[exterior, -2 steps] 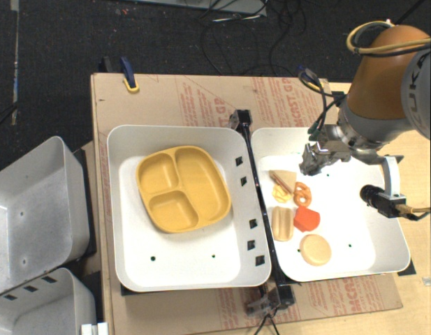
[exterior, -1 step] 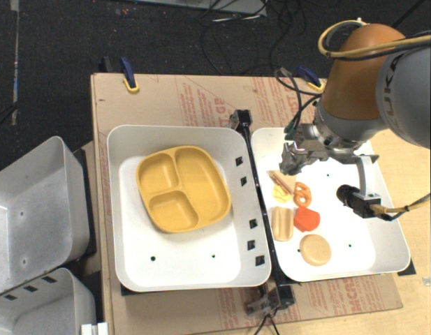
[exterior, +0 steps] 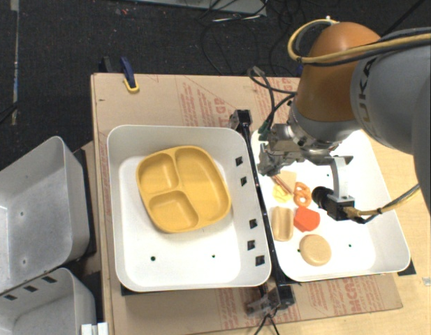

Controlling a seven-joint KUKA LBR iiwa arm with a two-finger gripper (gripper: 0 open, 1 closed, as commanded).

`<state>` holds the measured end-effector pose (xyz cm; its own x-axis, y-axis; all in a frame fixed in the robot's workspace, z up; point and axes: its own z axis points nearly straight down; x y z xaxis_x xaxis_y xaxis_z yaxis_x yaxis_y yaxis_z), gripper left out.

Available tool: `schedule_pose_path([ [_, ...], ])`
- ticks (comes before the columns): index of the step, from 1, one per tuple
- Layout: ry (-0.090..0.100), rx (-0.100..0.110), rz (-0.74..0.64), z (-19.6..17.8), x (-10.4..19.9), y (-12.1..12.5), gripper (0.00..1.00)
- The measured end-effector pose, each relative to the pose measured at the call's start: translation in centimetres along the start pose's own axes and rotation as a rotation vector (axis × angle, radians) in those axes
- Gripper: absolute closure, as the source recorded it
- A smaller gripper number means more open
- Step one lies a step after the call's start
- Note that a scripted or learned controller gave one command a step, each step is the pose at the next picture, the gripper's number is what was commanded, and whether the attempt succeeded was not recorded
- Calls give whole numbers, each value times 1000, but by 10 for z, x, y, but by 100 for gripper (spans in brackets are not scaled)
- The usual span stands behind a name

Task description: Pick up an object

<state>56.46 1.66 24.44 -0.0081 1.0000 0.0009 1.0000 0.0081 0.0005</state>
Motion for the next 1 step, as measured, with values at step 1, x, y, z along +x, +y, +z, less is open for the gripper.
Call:
schedule_pose_path([
  [1,1,-1,-2,-3,62,5,100],
])
